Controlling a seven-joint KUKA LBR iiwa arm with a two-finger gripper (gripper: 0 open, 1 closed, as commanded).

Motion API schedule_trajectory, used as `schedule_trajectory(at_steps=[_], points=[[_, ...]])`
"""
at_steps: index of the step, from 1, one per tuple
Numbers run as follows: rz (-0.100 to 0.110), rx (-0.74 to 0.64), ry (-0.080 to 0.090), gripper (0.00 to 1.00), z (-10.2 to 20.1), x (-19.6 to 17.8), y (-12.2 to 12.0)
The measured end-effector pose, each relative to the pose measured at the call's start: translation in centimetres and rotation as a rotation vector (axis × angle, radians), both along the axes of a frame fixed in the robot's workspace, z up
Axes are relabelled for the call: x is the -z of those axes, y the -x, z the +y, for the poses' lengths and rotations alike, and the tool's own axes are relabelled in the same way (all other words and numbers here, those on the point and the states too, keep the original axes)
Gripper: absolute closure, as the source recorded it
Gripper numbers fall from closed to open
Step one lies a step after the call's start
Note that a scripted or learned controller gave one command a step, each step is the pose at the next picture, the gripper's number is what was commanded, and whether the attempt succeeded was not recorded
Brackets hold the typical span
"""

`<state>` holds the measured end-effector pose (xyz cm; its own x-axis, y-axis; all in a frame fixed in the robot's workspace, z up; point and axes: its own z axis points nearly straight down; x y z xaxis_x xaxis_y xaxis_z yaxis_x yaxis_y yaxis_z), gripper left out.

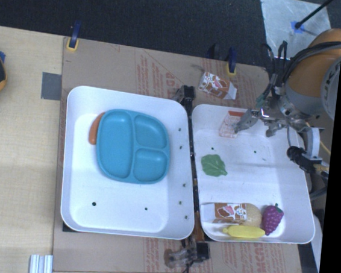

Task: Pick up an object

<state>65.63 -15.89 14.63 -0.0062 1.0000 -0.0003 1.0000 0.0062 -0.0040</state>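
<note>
Grey arm: reaches in from the right, orange band above the wrist, gripper point(244, 124) low over the right bin's point(286, 187) far end.
Gripper state: fingers spread, nothing between them.
Packet point(229, 124): pale, red-topped, just left of the fingertips, long axis near to far.
Green leaf point(214, 165): near side of the gripper, well apart.
Near rim: snack packet point(233, 211), yellow banana point(244, 232), purple grapes point(272, 218), long axes mostly left-right.
Open room: bare white floor between gripper and near-rim items.
Left bin point(120, 215): blue tray point(133, 146), orange item point(93, 128) under its left edge.
</note>
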Motion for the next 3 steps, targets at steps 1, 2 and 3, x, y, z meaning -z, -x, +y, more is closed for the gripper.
schedule_trajectory(at_steps=[1, 2, 3], points=[[0.001, -0.002, 0.001, 1.0, -0.1, -1.1, 0.0], [0.0, 0.002, 0.001, 1.0, 0.1, -2.8, 6.9], [0.0, 0.002, 0.001, 0.0, 0.1, -2.8, 6.9]])
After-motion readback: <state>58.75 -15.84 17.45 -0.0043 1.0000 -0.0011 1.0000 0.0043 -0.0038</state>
